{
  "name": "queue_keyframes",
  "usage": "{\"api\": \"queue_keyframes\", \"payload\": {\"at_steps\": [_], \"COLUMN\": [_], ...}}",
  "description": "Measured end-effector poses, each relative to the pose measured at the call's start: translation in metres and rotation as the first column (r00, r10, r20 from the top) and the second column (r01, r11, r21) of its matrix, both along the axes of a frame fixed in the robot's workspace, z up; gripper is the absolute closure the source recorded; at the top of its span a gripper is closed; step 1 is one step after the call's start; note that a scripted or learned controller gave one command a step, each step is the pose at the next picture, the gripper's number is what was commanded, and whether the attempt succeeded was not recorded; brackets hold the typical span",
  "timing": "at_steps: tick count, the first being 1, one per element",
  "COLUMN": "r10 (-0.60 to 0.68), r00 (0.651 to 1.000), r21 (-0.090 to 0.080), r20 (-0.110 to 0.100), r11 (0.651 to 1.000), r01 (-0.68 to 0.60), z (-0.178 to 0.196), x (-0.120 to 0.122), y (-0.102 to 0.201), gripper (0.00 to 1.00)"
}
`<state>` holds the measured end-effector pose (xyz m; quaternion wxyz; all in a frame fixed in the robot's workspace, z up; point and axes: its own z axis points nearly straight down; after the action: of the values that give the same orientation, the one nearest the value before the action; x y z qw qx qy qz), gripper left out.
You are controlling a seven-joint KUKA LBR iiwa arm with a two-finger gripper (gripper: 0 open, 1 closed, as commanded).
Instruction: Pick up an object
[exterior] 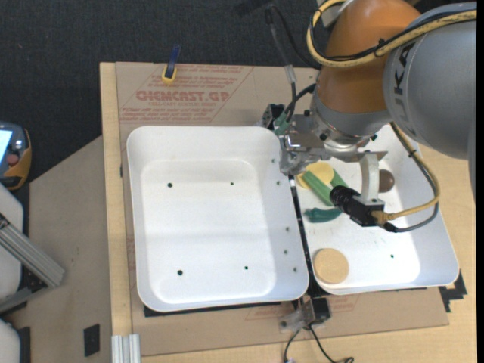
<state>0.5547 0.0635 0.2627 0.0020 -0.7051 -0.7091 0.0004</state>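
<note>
The right bin [423,255] holds several small objects. A yellow rounded piece [318,175] lies near its left wall, with a green stick-like piece [321,192] across it and a teal curved piece [324,215] just in front. A brown ball [386,180] rests further right, and a tan disc [330,265] lies at the front left corner. My gripper [296,156] hangs low under the orange-banded wrist, over the right bin's far left side, right beside the yellow piece. The wrist hides the gripper's tips, and I see nothing held.
The left bin [204,218] is to the left, its right wall touching the right bin's. Both stand on a cardboard sheet [189,89] with a small blue and yellow clip [172,66] at its far edge. The arm covers the right bin's far part.
</note>
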Motion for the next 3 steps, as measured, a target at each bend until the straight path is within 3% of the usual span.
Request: {"api": "queue_keyframes", "payload": {"at_steps": [1,2,3], "r10": [-0.004,-0.005,0.001], "r00": [1.000,1.000,1.000], "r21": [-0.001,-0.002,0.000], "r20": [0.004,0.008,0.009], "r11": [1.000,1.000,1.000], "r01": [0.004,0.005,-0.001], "z": [0.045,0.078,0.122], "x": [-0.047,-0.069,-0.070], "y": [0.008,-0.001,0.054], "gripper": [1.00,1.00,1.00]}}
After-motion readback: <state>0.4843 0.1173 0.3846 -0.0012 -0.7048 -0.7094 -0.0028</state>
